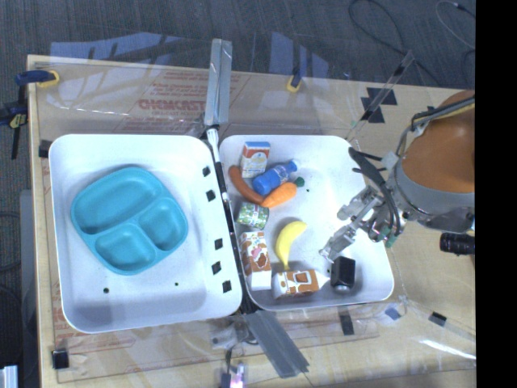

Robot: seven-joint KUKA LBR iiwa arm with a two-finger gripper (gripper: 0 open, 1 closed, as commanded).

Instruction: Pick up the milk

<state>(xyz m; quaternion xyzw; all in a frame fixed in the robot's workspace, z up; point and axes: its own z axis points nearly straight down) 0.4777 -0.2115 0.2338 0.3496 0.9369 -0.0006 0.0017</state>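
The milk carton lies on its side at the near edge of the right bin, just below the banana. Left of the banana lie a small printed carton and a green can; above it sit a carrot, a blue bottle and a juice box. The hand hangs right of the banana, tilted down and leftward; whether its fingers are spread cannot be told. A black block lies below it. The left bin holds a blue divided tray.
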